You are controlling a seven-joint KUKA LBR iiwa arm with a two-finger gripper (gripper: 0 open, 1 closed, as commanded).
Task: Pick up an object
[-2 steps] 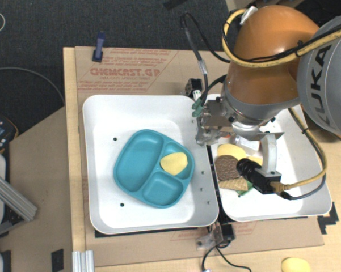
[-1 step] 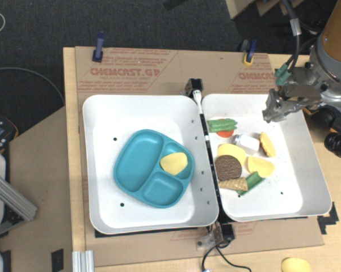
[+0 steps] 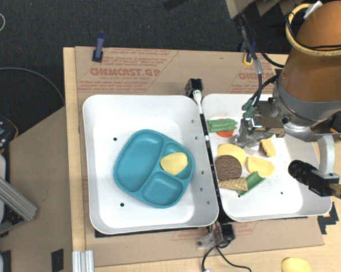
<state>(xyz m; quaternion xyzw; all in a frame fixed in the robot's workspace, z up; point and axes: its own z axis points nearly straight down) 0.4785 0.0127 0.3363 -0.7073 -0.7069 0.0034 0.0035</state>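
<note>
My gripper hangs low over the right bin, just above a cluster of toy food. The cluster holds a green-and-red piece, a yellow slice, a brown round cookie, a yellow wedge, a small yellow block, a green pod and a tan cone. In the left bin lies a blue divided plate with a pale yellow piece in one compartment. The arm's body hides the fingertips.
A black cylinder on the arm's bracket juts over the right bin's right side. A black clip sits at the top of the divider between the bins. Cables hang near the right bin's top edge. Another yellow object lies off the bench, bottom right.
</note>
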